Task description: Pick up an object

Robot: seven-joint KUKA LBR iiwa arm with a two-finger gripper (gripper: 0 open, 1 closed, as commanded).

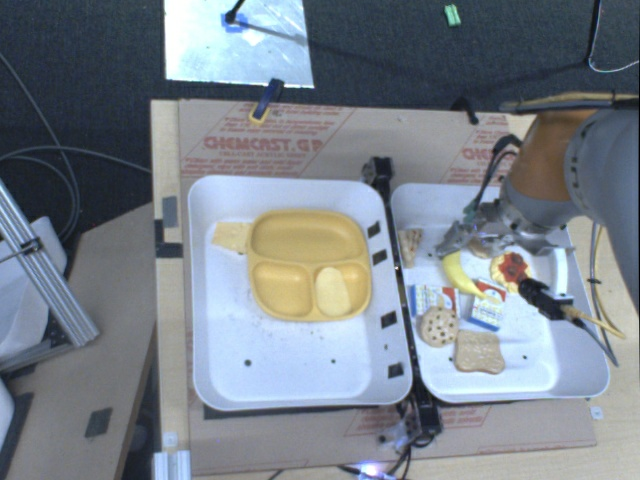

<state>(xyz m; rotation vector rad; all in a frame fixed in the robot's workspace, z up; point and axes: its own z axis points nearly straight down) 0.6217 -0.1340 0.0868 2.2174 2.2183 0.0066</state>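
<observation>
My gripper (468, 236) hangs low over the back of the right bin (575, 368), just above the top end of a yellow banana (458, 272). Next to the banana lie a red and orange toy food (511, 266), a blue and white box (487, 313), a small striped packet (424, 298), a round cookie (437, 326), a slice of toast (479, 352) and a pale wedge (410, 241). Nothing shows between the gripper and these items to tell a hold.
The left bin (215, 368) holds a yellow divided plate (300, 243) with a pale oval piece (333, 290) in one compartment, and a tan cracker (232, 236) beside it. The grey arm with its orange band (545, 158) crosses the right bin's far corner.
</observation>
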